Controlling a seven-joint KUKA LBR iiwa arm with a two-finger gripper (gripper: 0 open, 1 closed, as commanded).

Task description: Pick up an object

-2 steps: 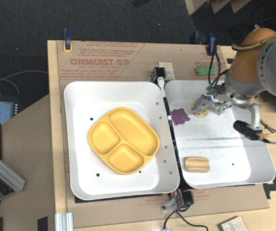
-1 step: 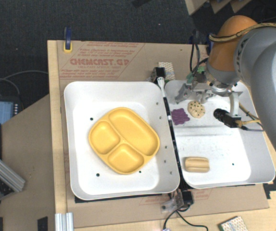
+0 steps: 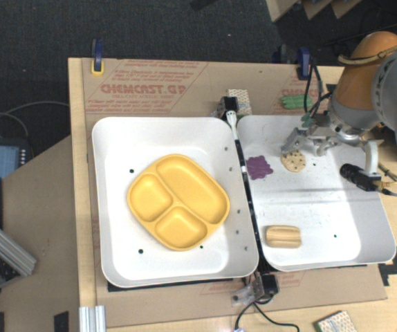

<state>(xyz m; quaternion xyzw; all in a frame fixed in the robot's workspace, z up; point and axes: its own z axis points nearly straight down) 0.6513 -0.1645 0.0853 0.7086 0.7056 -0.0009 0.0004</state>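
My gripper (image 3: 310, 144) hangs over the far part of the right bin (image 3: 364, 247), reaching in from the right under the grey and orange arm. Its fingers stand open with nothing between them. A round speckled cookie (image 3: 294, 161) lies just below the left fingertip (image 3: 292, 142), close to it; whether they touch I cannot tell. A small purple grape cluster (image 3: 258, 167) lies left of the cookie near the bin's left wall. A tan bread roll (image 3: 283, 236) rests near the front of the same bin.
The left bin (image 3: 108, 185) holds a yellow divided plate (image 3: 178, 200). A black cable piece (image 3: 359, 176) hangs over the right bin's right side. The bins' shared rim runs between them.
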